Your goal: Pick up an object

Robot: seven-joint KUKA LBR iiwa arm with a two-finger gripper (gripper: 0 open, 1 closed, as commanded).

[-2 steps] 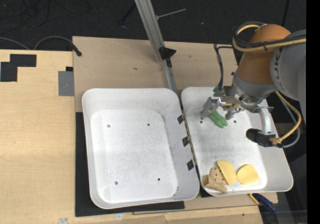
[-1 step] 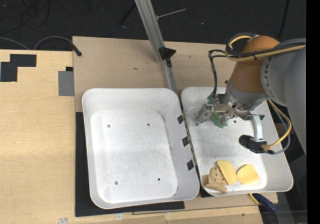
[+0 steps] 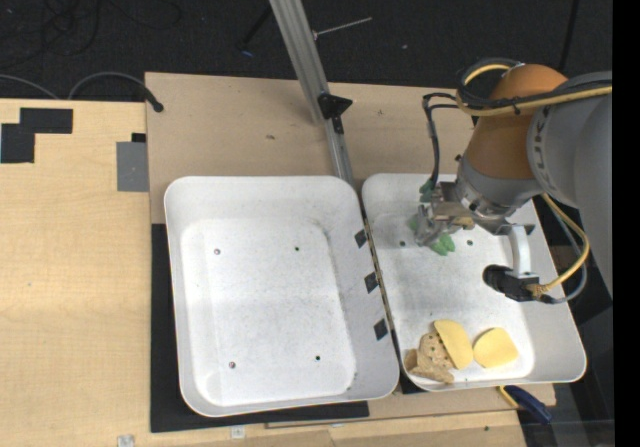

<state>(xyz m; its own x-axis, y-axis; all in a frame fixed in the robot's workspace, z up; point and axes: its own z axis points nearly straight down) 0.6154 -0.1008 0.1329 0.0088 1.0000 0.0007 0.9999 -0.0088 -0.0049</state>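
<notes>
My gripper [image 3: 436, 227] hangs low over the upper middle of the right bin [image 3: 560, 360], under the grey arm with its orange band. A small green object [image 3: 443, 244] lies right at the fingertips, touching or just below them; I cannot tell whether it sits between them. Near the front of the same bin lie a yellow block [image 3: 454, 342], a round yellow piece [image 3: 495, 347] and a tan cracker-like piece [image 3: 431, 359], all well away from the gripper.
The left bin [image 3: 195, 205] sits beside the right one, with black clips [image 3: 372, 281] along the shared edge. A slanted metal rail [image 3: 302, 55] rises behind the bins. A black part on the arm's cable [image 3: 508, 282] hangs over the right bin's right side.
</notes>
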